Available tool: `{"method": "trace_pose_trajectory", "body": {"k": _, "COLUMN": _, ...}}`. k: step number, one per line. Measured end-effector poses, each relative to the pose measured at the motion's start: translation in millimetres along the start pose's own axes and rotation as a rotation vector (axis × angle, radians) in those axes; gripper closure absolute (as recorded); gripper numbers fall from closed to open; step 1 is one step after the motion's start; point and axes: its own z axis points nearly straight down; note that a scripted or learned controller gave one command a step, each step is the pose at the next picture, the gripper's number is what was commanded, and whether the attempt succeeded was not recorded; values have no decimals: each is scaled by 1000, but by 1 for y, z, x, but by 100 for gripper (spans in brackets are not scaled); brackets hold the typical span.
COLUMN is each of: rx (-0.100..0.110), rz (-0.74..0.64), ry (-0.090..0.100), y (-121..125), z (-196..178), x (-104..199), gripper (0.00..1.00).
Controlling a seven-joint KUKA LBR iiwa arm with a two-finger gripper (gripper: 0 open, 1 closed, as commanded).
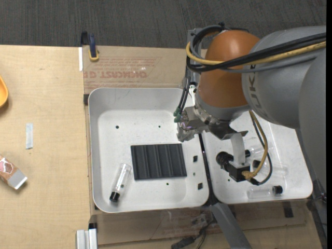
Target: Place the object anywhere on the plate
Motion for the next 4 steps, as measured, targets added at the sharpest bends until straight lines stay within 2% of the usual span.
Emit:
{"method": "trace_pose_trajectory", "body": {"k": 1, "rx": -1, "rz": -78, "ry": 1, "y": -15, "z": 8, "x": 24, "gripper": 100}}
{"method": "trace_pose_trajectory", "body": {"k": 2, "rx": -3, "rz": -106, "ry": 1, "y": -39, "z": -32, "x": 23, "gripper": 100}}
{"method": "trace_pose_trajectory", "body": {"k": 3, "rx": -1, "rz": -173, "ry": 1, "y": -37, "z": -2, "x": 39, "gripper": 100}}
{"method": "trace_pose_trajectory", "body": {"k": 4, "rx": -3, "rz": -265, "ry": 0, "y": -35, "z": -39, "x": 52, "gripper": 100}}
